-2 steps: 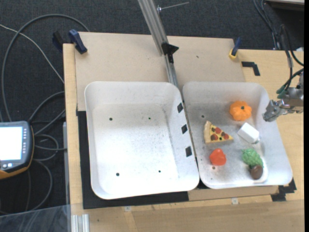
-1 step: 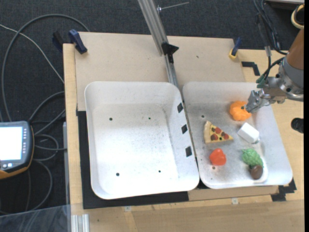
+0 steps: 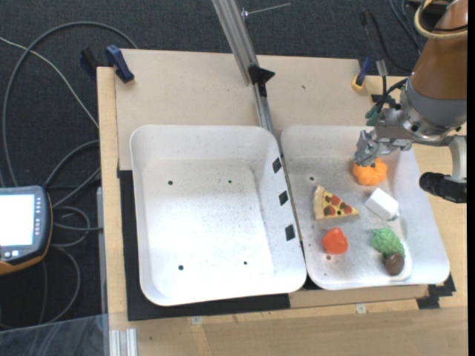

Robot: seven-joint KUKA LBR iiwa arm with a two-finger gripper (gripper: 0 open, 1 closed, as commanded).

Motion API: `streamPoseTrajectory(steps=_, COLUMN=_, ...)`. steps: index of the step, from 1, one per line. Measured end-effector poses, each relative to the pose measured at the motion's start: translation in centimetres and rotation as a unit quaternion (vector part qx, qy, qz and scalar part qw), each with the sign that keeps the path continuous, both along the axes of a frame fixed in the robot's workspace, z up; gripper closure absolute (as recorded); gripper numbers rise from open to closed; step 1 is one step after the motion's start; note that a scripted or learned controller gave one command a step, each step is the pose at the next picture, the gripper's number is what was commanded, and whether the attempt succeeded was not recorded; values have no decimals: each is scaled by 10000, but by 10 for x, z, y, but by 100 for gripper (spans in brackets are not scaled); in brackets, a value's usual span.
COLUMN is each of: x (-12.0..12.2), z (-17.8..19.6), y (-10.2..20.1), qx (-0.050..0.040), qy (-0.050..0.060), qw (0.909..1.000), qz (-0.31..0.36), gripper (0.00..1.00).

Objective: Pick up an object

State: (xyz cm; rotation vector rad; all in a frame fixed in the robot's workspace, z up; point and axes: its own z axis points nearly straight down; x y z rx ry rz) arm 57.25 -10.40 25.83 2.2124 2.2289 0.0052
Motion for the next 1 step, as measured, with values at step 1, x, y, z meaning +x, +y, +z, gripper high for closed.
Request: streamPoseTrajectory(steps=1, x=15, z=-12, y=45, qx=-1, qy=10, qw=10000, qz=-5, gripper=100)
